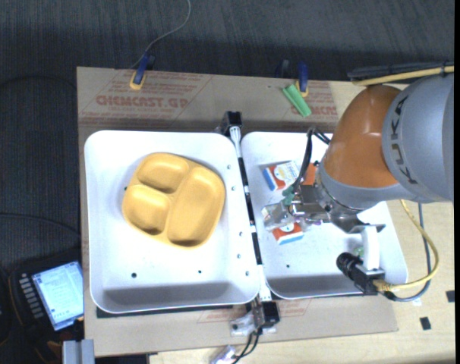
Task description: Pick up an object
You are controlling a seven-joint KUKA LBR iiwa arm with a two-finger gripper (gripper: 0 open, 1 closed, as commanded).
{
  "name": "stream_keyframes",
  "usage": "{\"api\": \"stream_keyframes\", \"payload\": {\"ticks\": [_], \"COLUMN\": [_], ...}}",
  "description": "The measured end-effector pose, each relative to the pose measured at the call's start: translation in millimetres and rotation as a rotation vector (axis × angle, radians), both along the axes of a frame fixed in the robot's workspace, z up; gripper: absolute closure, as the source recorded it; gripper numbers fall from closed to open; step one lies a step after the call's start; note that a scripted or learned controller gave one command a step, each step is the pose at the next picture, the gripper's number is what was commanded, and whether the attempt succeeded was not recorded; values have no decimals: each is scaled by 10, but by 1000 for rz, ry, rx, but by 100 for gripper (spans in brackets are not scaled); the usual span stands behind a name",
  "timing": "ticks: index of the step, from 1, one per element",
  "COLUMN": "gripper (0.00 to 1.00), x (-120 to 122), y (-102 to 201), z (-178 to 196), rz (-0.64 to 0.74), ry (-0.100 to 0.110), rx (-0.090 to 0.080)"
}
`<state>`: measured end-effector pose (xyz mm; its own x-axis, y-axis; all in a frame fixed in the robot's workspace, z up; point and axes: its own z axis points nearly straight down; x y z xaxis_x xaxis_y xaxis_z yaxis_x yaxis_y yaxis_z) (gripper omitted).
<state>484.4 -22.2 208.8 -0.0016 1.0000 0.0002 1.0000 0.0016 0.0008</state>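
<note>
- Nearest to us looms the arm [389, 146], grey with its orange band, reaching in from the right over the right bin [325, 275].
- We see the worktop [139, 97] as a brown board printed with red lettering, two blue clips and a green marker at its far edge, dark carpet beyond it and a thin cable trailing off.
- Two shallow white bins sit side by side, their inner rims touching along a black hinge strip; the left bin [101, 264] holds a yellow three-part dish [173, 198] near its middle, with bare white floor all round it.
- We find open floor in the right bin along its near wall.
- Our claw [285, 211] hangs low over the right bin's left half; we cannot tell how its fingers stand.
- Small cartons [279, 174], white with red and blue print, lie just under and beside the claw, one at its far side, another red-edged at its near side.
</note>
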Motion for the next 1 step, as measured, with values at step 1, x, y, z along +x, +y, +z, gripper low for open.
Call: {"api": "stream_keyframes", "payload": {"ticks": [1], "gripper": [100], "x": [-9], "y": [861], "z": [-116], "rz": [0], "ry": [2], "rx": [0]}}
